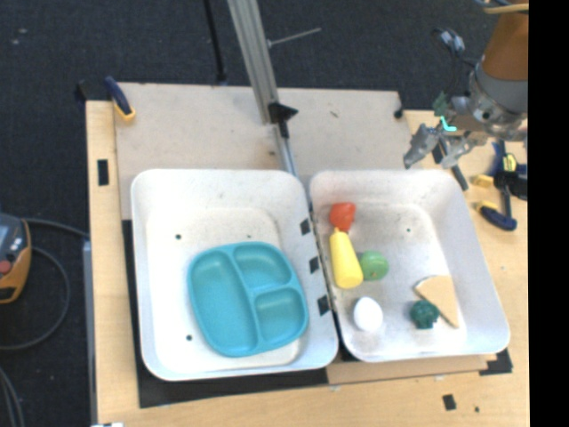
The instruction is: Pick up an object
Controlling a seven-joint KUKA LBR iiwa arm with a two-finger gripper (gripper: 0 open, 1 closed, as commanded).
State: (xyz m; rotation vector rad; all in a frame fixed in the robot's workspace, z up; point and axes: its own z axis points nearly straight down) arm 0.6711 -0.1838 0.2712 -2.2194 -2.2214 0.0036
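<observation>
My gripper (430,148) hangs above the far right corner of the right bin (462,203), its two fingers spread open with nothing between them. Down in that bin lie a small red object (342,213), a yellow banana-shaped piece (345,259), a green ball (374,265), a white egg-like object (367,313), a dark green lump (424,314) and a tan wedge (441,296). All of them sit well below and to the left of the gripper.
The left bin (151,203) holds a blue divided plate (248,297). A metal post (256,52) rises behind the bins. Blue and yellow tools (498,207) lie on the bench to the right of the right bin.
</observation>
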